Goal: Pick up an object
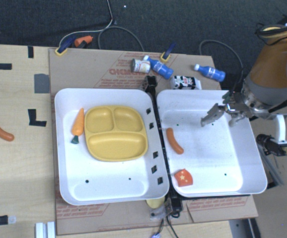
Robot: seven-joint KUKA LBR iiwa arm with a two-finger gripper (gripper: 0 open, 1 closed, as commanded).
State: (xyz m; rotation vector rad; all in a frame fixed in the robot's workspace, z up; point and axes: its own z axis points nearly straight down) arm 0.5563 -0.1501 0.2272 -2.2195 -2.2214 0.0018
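In the right bin [243,177] lie an orange-brown sausage [174,141] near its left wall and a small red piece of toy food [183,178] at the front left. My gripper [222,118] hovers over the back right part of this bin, well to the right of the sausage. It is open, with nothing between its fingers. The left bin [104,187] holds a yellow divided plate [116,133] and a carrot [78,122] beside the plate's left edge.
Behind the bins lie two blue-and-white bottles [159,68] [210,73], a small white can [140,65] and a black-and-white carton [185,83]. Another sausage [0,129] rests on the bench at far left. Black clips line the divider between the bins.
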